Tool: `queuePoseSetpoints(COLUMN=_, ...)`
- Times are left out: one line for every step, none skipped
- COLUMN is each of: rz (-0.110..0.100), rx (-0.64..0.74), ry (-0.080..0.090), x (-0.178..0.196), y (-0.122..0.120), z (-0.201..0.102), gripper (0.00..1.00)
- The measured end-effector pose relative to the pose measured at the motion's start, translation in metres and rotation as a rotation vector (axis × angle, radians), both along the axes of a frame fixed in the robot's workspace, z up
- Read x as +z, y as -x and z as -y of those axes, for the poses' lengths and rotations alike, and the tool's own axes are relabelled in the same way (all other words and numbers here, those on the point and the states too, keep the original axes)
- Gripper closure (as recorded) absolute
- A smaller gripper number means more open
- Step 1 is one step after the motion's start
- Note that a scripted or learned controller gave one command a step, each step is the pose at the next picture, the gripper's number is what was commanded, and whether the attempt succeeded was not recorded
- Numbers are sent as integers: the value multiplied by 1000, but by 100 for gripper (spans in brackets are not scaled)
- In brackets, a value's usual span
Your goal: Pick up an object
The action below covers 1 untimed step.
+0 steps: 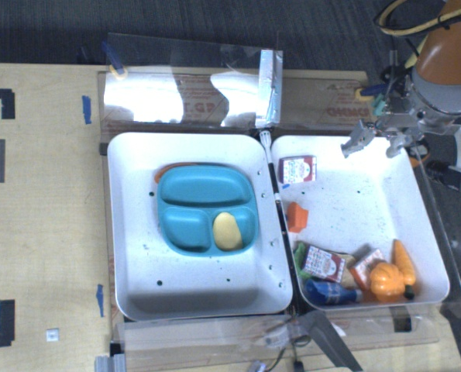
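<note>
The right bin (416, 200) holds the loose things that could be picked. Along its near edge lies a cluster: a small printed packet (321, 263) with red and white markings, a dark blue bottle-like item (328, 292) just below it against the near rim, a second red and white packet (367, 264) tilted beside them, an orange rounded toy like a small pumpkin (387, 281), and an orange carrot-shaped piece (404, 259) leaning at the pumpkin's right, close to the bin's near right corner. These lie touching or nearly touching one another. Apart from them, an orange block (297, 217) sits against the bin's left wall about midway along it, and a white carton with a red and blue label (297, 170) lies near the far left corner.

The hand (377, 139) hangs over the far edge of the right bin, toward its far right corner, well apart from the cluster at the near edge. Its two grey fingers (357, 140) are spread apart, with nothing between them. Above it the grey wrist and orange band (445, 56) of the arm reach in from the right.

The left bin (129, 208) carries a teal divided tray (203, 204) at its middle, with a yellow egg-shaped object (228, 230) in the tray's near right compartment. An orange edge peeks out from under the tray's far left side. The bins sit side by side on the desk (36, 208), which has black and blue tape marks along its left part.
</note>
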<state>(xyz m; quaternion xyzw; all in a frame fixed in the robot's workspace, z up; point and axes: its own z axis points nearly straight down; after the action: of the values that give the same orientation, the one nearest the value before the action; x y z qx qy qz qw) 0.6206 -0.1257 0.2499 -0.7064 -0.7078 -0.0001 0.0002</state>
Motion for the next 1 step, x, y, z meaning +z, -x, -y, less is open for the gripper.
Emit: queuePoseSetpoints(rz=-10, rx=137, ry=-3, x=-133, y=89, z=-18, gripper=0)
